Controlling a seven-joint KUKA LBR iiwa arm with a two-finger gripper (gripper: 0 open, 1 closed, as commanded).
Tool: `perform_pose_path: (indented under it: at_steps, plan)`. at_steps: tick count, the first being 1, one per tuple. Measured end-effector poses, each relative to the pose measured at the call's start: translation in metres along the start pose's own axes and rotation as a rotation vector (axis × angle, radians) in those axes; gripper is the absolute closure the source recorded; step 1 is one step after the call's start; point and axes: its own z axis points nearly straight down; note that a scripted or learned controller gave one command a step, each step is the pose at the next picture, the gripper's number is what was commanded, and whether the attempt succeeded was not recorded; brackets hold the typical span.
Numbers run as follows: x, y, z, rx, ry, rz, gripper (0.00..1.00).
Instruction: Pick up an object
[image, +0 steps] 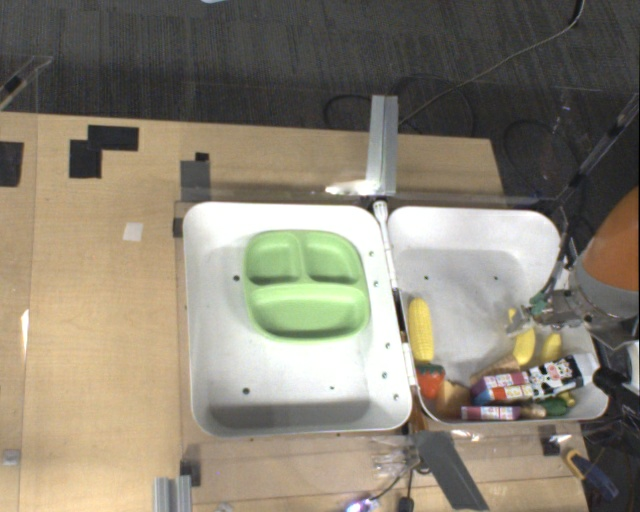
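Two shallow white bins are seen side by side on a pale wooden worktop (90, 330). In the left bin (215, 300) a green divided plate (304, 283) is laid flat, towards the back. The right bin (470, 250) is loaded along its front edge: a corn cob (421, 329) is set lengthwise near the left wall, a red and orange piece (431, 381) lies just in front of it, and a row of small cartons and tubes (525, 385) is spread towards the right corner. Two yellow pieces (536, 347) are found just behind the cartons. The pincer (543, 312) is lowered at the right side of that bin, just above the yellow pieces; whether it is wide, narrow or holding anything cannot be told. The arm (610, 262) is seen at the right edge.
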Motion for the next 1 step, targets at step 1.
perform_pose_path:
  at_steps: [1]
  plan:
    - [0.0841,0.0382,-0.1267,0.012,0.002,0.047,1.0]
